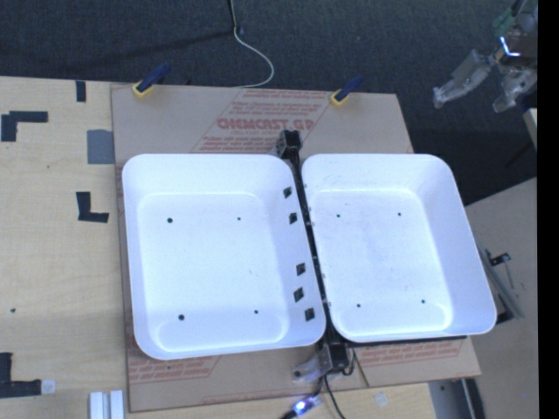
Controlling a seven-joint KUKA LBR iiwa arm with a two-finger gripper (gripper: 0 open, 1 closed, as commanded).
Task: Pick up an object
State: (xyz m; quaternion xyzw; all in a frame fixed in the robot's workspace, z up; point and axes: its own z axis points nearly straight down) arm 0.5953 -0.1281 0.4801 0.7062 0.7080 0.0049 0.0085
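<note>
My gripper [476,92] hangs at the far upper right, above the dark floor and beyond the back right corner of the right bin [454,190]. Its two grey fingers [454,84] are spread apart, so it is open, with nothing between them. The left bin [131,234] and the right bin sit side by side, showing their white floors with small dark dots. They are joined along the middle by a black strip [301,234].
Both bins rest on a brown cardboard sheet [253,120], held by two yellow-and-blue clamps [150,78] at its back edge. A thin cable [253,51] loops down from the top. The wooden bench [52,234] at left carries black tape marks.
</note>
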